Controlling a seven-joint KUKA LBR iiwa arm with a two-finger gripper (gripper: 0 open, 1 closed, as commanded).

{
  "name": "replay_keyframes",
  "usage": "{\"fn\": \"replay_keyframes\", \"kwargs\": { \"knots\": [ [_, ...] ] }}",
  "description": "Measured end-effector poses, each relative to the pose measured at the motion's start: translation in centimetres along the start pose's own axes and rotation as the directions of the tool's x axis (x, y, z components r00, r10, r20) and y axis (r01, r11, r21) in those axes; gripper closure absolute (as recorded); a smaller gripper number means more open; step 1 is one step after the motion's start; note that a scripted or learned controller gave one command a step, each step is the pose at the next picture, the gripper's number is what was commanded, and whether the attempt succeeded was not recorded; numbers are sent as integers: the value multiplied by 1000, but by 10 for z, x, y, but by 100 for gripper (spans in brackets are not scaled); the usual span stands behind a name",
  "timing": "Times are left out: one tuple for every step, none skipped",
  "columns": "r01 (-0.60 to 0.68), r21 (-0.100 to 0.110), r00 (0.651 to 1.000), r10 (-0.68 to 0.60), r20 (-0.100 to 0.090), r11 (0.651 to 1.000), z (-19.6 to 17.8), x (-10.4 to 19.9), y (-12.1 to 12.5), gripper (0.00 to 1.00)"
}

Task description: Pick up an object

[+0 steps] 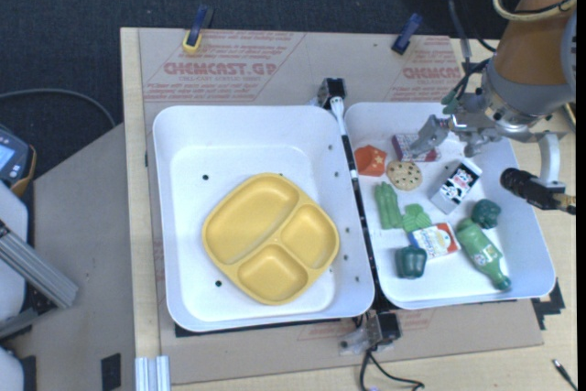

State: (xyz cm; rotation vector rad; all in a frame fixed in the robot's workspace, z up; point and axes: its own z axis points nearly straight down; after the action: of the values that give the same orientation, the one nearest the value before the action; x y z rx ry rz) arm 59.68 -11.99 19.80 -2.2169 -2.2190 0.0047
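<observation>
1. Plainly crowded: cookie [403, 174], red packet [371, 160], black-and-white carton [455, 184], green bottle [482, 255] and other small toys together in the right bin [540, 243].
2. Hovering over that bin's far edge, near the cookie: gripper [428, 138]; grip impossible to tell.
3. Left bin [169, 197]: yellow divided tray [270, 238], bare floor around it.
</observation>
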Motion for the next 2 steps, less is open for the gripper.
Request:
{"fn": "replay_keyframes", "kwargs": {
  "knots": [
    [-1, 2, 1000, 1, -1, 1000, 46, 4, -7, 0],
    [-1, 2, 1000, 1, -1, 1000, 109, 9, -10, 0]
  ]
}}
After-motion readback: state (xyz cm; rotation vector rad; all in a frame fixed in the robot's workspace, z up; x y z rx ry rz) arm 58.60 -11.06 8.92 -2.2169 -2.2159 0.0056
